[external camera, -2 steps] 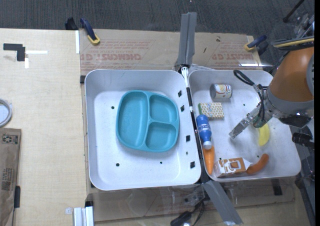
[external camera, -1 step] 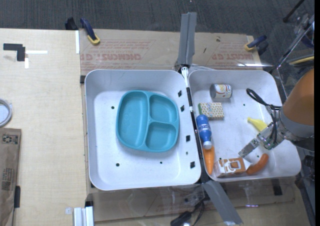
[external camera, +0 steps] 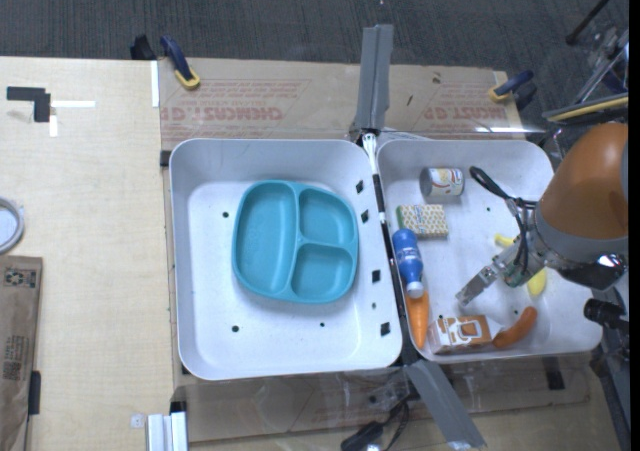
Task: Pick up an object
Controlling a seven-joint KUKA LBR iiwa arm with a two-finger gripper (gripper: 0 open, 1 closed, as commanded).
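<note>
Your counter (external camera: 80, 199) is pale wood with a cardboard sheet (external camera: 300, 99) across the back, clamped by blue-and-yellow clamps (external camera: 180, 64). Two white bins sit side by side: left bin (external camera: 190, 269), right bin (external camera: 450, 151), touching at the middle. Tape roll (external camera: 8, 227) at the left edge.

2 bins (external camera: 190, 239), 1 plate (external camera: 296, 241)

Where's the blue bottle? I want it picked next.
The blue bottle lies in the right bin, against its left wall, between the sponge above and the carrot below.
</note>
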